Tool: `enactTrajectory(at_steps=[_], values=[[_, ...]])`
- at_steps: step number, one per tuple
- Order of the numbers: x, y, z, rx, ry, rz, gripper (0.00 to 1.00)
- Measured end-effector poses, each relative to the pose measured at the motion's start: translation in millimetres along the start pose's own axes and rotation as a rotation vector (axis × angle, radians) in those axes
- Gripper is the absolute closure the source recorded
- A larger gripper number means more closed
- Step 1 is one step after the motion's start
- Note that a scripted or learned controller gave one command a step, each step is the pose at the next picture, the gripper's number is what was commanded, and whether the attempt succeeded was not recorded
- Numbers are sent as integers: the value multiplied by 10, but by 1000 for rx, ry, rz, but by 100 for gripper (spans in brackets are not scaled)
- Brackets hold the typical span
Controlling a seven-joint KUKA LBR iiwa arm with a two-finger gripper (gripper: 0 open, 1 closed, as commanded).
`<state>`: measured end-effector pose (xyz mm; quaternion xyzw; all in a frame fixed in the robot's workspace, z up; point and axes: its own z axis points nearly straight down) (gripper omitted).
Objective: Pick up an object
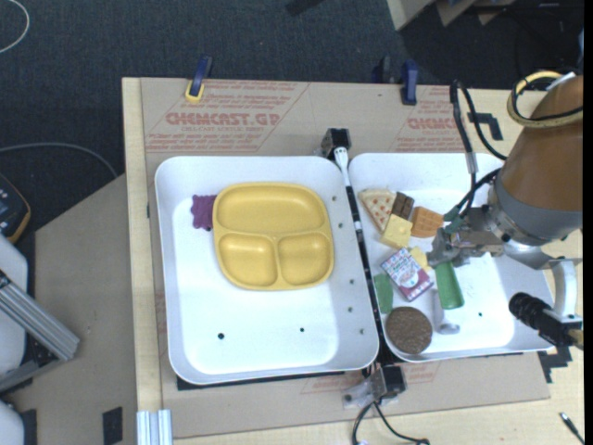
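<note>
The gripper (451, 248) is poised low in the right white bin (482, 170); its grip cannot be told. A green cylindrical plastic piece (449, 286) lies just below it, a pink-printed packet (406, 274) left, a yellow compartmented tray (272, 233) far left.

The robot's arm (542, 170) is a thick, rounded limb with a smooth casing. Its widest visible part is a glossy orange band, curved like a barrel and catching a pale highlight along its upper edge. Below the band sits a grey collar of matte finish. Black cables (473, 151) loop along its left flank, bending in slack curves. At the wrist, the hand (454, 247) is a compact cluster of dull grey metal parts with dark recesses.
</note>
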<state>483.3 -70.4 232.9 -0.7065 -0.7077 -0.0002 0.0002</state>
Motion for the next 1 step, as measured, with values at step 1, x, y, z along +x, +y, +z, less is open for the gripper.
enactTrajectory(at_steps=[1], values=[[-144, -64, 49, 3, 0, 4, 100]])
